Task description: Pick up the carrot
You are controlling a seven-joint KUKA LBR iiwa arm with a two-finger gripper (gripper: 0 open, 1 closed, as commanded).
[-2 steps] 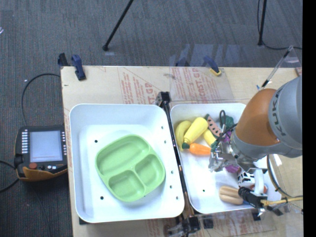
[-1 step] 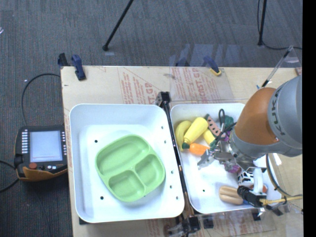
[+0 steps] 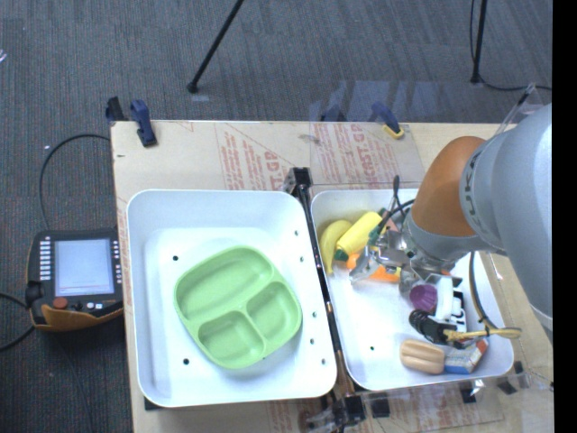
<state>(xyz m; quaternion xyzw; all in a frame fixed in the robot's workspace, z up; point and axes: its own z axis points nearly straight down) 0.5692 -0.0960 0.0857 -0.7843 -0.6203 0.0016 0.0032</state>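
Note:
The carrot (image 3: pixel 386 276) shows as a small orange strip in the right bin (image 3: pixel 379 368), mostly hidden under my gripper (image 3: pixel 374 262). The gripper is low in the upper middle of that bin, right over the carrot and just right of the yellow items. The arm's grey body and orange band come in from the right and cover the bin's upper right part. I cannot see how the gripper meets the carrot.
A yellow banana (image 3: pixel 334 238) and a yellow block-like piece (image 3: pixel 359 230) lie at the gripper's upper left. A purple piece (image 3: pixel 422 294), a bun (image 3: pixel 422 357) and a small box (image 3: pixel 462 360) lie lower right. The left bin (image 3: pixel 149 242) holds a green divided plate (image 3: pixel 236 307).

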